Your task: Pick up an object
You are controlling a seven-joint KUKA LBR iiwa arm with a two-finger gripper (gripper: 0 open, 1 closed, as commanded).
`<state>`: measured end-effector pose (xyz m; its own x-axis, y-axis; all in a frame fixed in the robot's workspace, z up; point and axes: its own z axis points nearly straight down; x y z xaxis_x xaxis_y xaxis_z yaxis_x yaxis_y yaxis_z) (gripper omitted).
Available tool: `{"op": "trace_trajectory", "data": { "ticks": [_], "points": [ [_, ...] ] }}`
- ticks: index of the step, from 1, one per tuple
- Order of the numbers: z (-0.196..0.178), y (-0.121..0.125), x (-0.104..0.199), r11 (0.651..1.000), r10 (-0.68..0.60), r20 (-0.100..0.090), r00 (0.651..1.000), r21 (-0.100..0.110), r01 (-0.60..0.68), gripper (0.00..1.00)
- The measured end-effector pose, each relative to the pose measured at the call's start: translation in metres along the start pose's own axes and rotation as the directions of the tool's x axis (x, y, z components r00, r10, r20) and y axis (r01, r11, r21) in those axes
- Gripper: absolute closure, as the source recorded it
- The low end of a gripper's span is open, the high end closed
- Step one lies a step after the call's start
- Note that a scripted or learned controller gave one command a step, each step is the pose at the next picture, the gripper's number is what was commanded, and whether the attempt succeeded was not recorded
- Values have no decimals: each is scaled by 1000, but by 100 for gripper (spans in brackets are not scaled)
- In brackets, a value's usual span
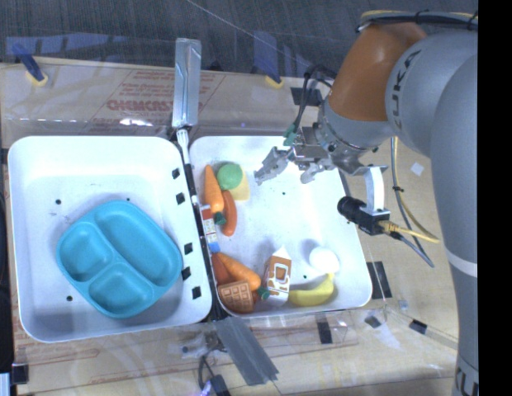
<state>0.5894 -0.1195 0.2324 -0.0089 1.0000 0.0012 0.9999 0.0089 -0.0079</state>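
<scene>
blue divided tray (118, 258) in left white bin (33, 163), tan bench (405, 320)

Pincer (282, 165) above toy-filled right bin (355, 262)

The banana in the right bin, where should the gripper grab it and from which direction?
Probably at the middle of the banana, coming straight down from above. It lies flat along the bin's near wall, a small carton touching its left end and a white ball just behind, so the fingers should close across its narrow width at the open middle.
</scene>
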Motion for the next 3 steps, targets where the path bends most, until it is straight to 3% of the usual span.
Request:
{"op": "trace_trajectory", "data": {
  "ticks": [1, 2, 3],
  "points": [
    [142, 41, 8, 999, -37, 2, 999, -4, 37, 0],
    [102, -6, 5, 984, -180, 0, 984, -2, 180, 0],
    [143, 36, 8, 995, -95, 3, 995, -3, 95, 0]
  ]
}}
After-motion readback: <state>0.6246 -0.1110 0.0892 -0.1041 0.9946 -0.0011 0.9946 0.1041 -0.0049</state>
